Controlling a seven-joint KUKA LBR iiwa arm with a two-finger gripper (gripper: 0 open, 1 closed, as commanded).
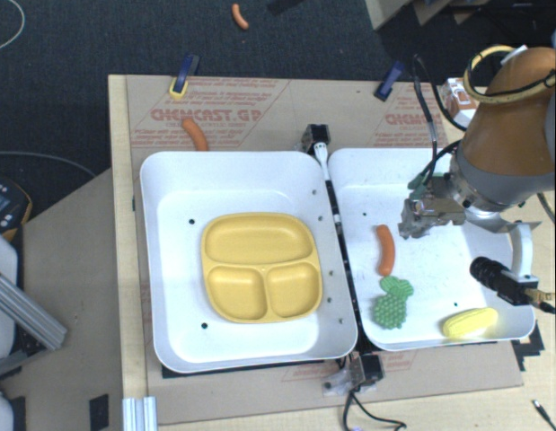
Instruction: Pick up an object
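We see our hand [419, 219] over the right bin [358, 173], just right of the carrot [384, 250] lying there; we cannot tell whether it's open.

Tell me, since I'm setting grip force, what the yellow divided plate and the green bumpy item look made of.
The yellow three-compartment plate looks like moulded plastic: uniform colour, soft sheen, rounded ridges. The green knobbly toy vegetable seems to be plastic or rubber, matte; which one is unclear.
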